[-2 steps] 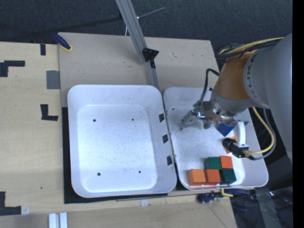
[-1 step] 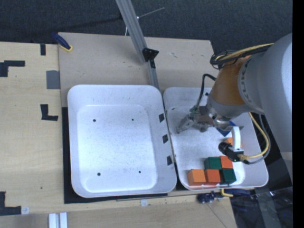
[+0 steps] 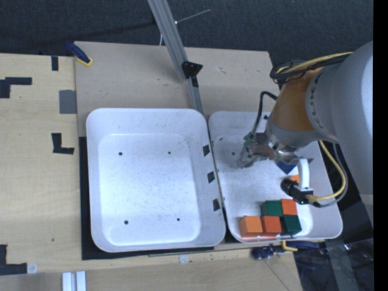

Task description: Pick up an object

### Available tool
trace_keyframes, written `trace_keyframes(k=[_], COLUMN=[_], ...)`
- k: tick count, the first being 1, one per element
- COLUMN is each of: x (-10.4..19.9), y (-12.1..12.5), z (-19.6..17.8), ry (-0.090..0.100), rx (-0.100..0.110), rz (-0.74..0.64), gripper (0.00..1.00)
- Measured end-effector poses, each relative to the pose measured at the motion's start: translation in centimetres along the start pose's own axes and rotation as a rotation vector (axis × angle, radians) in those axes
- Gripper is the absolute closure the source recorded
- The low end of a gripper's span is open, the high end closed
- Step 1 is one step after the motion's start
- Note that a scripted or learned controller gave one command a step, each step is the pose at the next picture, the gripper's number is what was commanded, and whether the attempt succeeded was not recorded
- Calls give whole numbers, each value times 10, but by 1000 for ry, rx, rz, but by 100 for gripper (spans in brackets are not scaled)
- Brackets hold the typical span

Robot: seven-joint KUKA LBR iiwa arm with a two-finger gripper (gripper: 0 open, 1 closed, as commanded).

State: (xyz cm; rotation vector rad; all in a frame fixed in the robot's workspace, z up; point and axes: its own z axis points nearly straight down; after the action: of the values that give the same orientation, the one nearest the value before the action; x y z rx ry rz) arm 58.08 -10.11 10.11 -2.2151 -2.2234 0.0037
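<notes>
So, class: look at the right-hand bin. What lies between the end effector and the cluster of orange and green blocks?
In the camera view, a bare stretch of white bin floor separates the end effector from the blocks; nothing lies on it.

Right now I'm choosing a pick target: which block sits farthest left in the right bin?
The lone orange block at the cluster's left end; the others sit further right.

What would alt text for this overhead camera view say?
A grey robot arm with an orange band reaches its gripper down into the right white bin, away from the orange and green blocks clustered at that bin's near edge. The left white bin sits alongside.
</notes>
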Motion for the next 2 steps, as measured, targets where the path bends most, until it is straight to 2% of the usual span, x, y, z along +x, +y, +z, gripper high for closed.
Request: trace_keyframes(k=[1,2], x=[-3,8], y=[9,11], z=[-48,-98], ry=[-1,0], rx=[-6,-8], rz=[2,1], gripper=[100,100])
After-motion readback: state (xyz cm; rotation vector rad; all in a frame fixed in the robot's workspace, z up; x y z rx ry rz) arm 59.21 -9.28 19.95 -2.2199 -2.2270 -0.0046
